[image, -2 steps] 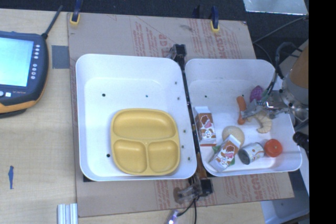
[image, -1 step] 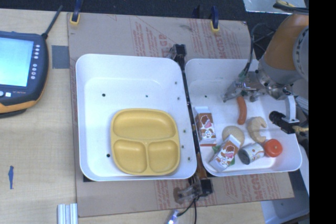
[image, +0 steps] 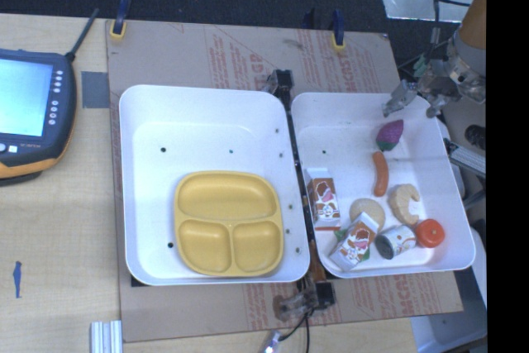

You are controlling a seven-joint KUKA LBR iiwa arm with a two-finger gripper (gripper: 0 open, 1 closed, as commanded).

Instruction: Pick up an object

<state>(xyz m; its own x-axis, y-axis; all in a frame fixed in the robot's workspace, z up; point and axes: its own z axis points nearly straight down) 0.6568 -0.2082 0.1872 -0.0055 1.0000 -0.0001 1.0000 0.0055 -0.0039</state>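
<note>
Over the far right corner of the right bin [image: 459, 202] my gripper [image: 416, 97] hangs, with my fingers spread apart and nothing between them. One fingertip [image: 390, 107] reaches out over the bin's upper rim; the other sits closer to my wrist. Just below and slightly left of my jaws, apart from them, lies the purple eggplant-shaped toy [image: 390, 133] on the bin floor. It is the nearest piece to me, though I am not touching it.

Further down the same bin rests an orange-red sausage [image: 379, 174], lying roughly upright in the view. Near the lower right corner sit a pale curved bread-like piece [image: 404, 203], an orange round thing [image: 430, 233] and a small can on its side [image: 396, 243]. Beside these are a round beige cookie [image: 367, 212] and a tilted carton [image: 356, 241]. A flat brown-and-white packet [image: 324, 202] lies against the bin's left wall.

Left of all this, the left bin [image: 140, 128] holds a yellow divided plate [image: 229, 222]. A tablet with an orange casing [image: 33, 113] sits on the bench at the far left.
</note>
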